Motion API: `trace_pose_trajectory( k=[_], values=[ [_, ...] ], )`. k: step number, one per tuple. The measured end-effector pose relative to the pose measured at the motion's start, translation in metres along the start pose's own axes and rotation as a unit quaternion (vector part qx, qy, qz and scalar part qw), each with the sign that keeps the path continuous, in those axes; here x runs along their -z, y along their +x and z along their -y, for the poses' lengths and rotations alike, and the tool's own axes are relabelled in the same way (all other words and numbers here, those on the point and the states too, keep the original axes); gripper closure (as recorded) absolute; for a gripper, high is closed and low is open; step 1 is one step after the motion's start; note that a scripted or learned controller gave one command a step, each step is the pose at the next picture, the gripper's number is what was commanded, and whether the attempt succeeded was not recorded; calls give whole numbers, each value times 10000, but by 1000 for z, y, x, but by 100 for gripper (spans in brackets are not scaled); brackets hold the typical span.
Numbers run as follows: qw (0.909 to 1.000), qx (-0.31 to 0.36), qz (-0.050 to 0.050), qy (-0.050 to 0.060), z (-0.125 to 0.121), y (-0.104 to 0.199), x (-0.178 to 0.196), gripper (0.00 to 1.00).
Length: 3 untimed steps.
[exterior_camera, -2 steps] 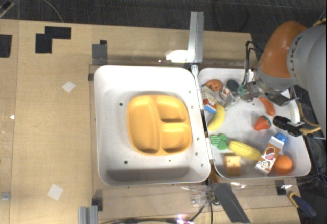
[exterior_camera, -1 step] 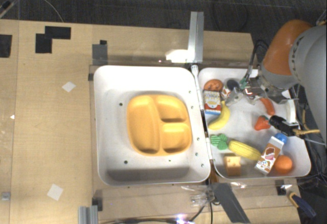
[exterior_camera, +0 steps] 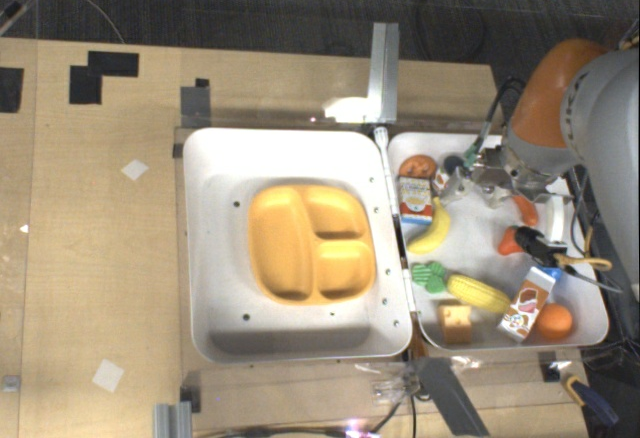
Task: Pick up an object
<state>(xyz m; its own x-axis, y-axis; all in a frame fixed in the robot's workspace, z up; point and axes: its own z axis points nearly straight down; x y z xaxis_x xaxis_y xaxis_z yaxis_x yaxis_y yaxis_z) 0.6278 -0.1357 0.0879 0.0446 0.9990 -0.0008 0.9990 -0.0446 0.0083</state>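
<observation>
White right bin (exterior_camera: 596,324) lies under my gripper (exterior_camera: 470,174), near the banana (exterior_camera: 432,230); finger state, I cannot tell.

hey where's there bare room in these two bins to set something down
Most room is in the left white bin: bare floor rings the yellow divided plastic tray, widest along its near and left sides. In the right white bin, a small patch lies between the yellow banana and the grey arm's gripper. Its near end is crowded.

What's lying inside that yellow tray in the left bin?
Nothing shows in the yellow tray: its three compartments look bare. It covers the middle of the left bin's floor, so whatever lies under it cannot be seen.
</observation>
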Motion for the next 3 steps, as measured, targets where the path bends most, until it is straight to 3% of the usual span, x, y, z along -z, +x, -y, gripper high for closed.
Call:
trace_pose_trajectory(
  k=[1,2,3],
  values=[
    [9993,372,2,-8,45,-6,2,0],
    [9998,175,-90,61,-18,-57,0,0],
    [9890,1477,-3,-12,41,-17,2,0]
  ],
)
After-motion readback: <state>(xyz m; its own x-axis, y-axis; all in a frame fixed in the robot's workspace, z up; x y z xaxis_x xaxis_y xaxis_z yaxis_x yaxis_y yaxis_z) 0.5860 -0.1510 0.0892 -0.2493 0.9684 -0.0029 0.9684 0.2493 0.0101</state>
